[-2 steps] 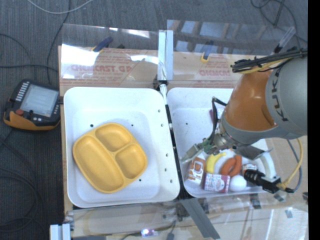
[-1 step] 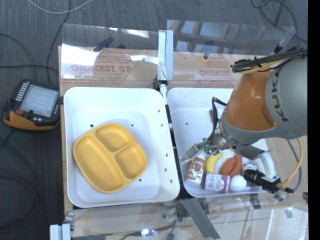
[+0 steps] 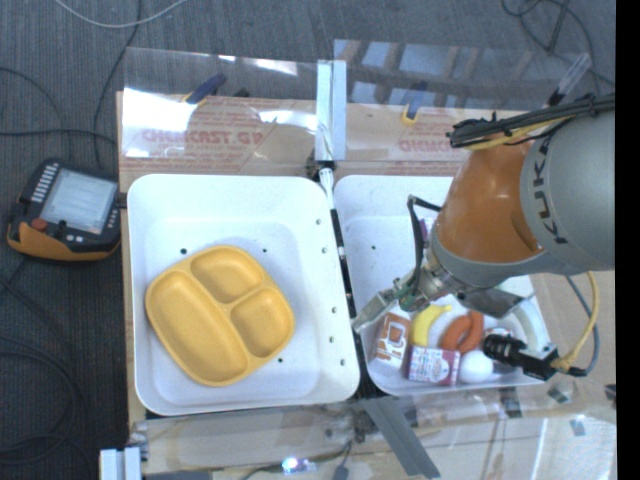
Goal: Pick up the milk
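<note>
milk point(image 3: 393, 338) in rt bin, banana point(image 3: 430, 323) beside, hand point(image 3: 408, 295) above

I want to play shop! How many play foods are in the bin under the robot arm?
5 that I can see, all in the right bin's front end: brown carton, banana, sausage, pink milk carton, white egg. The arm may hide more.

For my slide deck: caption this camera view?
Arm's gripper over right bin beside milk carton; yellow tray in left bin.
</note>
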### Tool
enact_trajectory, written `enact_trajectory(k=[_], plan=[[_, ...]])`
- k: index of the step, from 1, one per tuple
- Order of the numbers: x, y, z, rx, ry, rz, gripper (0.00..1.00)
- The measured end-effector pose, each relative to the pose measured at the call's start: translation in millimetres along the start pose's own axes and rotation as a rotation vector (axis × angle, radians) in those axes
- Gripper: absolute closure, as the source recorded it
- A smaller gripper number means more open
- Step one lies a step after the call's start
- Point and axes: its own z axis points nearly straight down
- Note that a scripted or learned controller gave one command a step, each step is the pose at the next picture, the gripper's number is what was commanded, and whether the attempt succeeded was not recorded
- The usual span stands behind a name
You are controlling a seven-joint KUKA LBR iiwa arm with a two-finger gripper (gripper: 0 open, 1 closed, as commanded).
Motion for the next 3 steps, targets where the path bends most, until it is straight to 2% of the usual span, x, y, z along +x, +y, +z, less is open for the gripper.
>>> enact_trajectory(k=[1, 2, 3], plan=[[0, 1, -7, 0.0, -0.001, 0.002, 1.0], [0, 1, -7, 0.0, -0.001, 0.002, 0.0], [-13, -7, 0, 0.0, 0.001, -0.118, 0.0]])
